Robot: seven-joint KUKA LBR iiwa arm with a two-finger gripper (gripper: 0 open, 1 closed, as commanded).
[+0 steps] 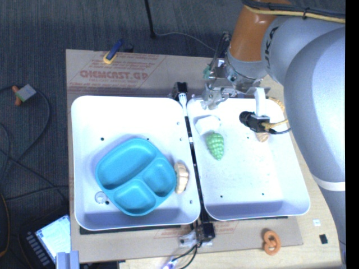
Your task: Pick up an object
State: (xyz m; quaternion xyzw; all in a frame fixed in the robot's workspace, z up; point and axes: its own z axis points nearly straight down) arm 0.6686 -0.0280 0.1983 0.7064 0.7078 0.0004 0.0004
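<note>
**gripper low at the right bin's far left corner, nothing seen in its grasp**

we see the gripper low over the far left corner of the right bin. from this slant we cannot tell whether it is open or closed, and no object shows in its grasp. a small white piece lies just inside that corner, right below the gripper. a knobbly green object lies a little nearer the bin's middle, close to the left wall and just apart from the white piece. we judge that either could be the pick, with the white piece the nearer one.

to do the step well, we would centre over one of the two only and come straight down. we would stay clear of the left wall, so that it does not block the closing. the green object looks best taken across its narrow width. after that we would lift slowly and check that something comes up.

in the left bin a blue divided plate lies toward the near edge, with a tan piece against its rim by the right wall.

the brown board under the bins carries red print along its far edge. we read it as "chemcast" and then two letters, seemingly "gp".
</note>
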